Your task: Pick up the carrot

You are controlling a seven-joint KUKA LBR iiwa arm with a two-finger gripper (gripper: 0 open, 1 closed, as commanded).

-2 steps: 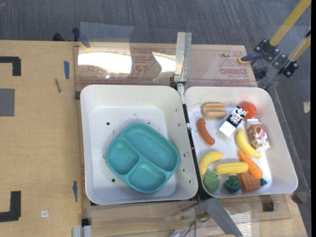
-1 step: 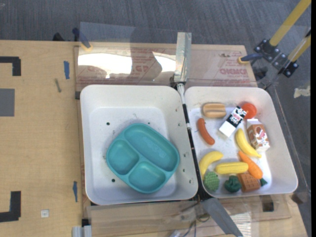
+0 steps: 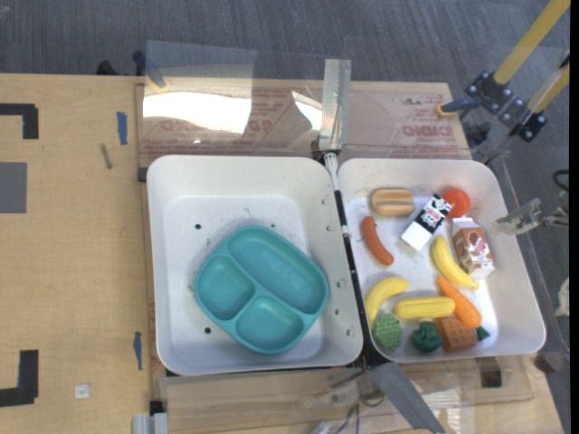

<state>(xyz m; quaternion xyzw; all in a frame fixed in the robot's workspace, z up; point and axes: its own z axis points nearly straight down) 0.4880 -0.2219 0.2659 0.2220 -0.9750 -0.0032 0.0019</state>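
Note:
The carrot [image 3: 459, 301] is a short orange piece lying at a slant in the right bin [image 3: 520, 310], near its front right corner. It lies between a yellow banana [image 3: 450, 260] behind it and an orange-brown block [image 3: 457, 334] in front. A yellow corn cob [image 3: 423, 307] touches its left end. Its upper side is uncovered.
The right bin also holds a hot dog bun [image 3: 392, 202], a red sausage [image 3: 377, 240], a tomato [image 3: 457, 199], a small carton [image 3: 427, 222], a wrapped pastry [image 3: 473, 250], a second banana [image 3: 384, 295] and broccoli [image 3: 389, 331]. A teal divided plate [image 3: 261, 287] lies in the left bin [image 3: 172, 242].

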